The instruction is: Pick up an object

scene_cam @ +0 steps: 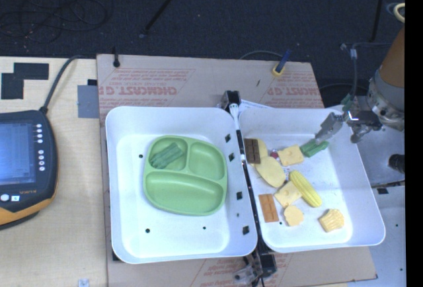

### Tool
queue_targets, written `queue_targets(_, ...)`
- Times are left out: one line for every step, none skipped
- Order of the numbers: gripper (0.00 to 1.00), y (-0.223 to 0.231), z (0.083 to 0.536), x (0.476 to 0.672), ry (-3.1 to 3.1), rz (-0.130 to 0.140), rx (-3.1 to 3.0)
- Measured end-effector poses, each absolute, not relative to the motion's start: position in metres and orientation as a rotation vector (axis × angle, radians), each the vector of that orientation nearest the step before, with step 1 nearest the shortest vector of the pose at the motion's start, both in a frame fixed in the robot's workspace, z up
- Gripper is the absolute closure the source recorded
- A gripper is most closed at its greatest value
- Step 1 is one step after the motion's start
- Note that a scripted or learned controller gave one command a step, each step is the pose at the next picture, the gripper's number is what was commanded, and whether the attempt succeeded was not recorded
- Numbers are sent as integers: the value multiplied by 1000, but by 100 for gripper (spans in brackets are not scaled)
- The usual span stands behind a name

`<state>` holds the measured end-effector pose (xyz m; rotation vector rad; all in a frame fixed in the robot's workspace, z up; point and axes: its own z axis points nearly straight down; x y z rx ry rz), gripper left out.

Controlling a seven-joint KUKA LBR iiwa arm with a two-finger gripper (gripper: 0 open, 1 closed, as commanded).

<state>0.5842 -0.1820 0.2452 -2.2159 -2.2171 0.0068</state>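
The tool [326,136] hangs over the far right part of the right bin [370,213], its fingers clamped on a green piece [314,147], which is lifted just beside the yellow food pile [291,180] near the bin's middle

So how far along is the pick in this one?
A green piece sits at the gripper's tip above the right bin, so a grasp looks made, though I can't confirm it. Still left: lifting it clear. The corn and other yellow pieces lie in the bin; the green tray holds one green item.
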Motion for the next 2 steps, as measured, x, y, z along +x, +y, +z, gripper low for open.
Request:
queue_targets(0, -151, 141, 587, -2213, 12, -2209)
queue_targets(0, -135, 89, 578, -2218, -10, -2221)
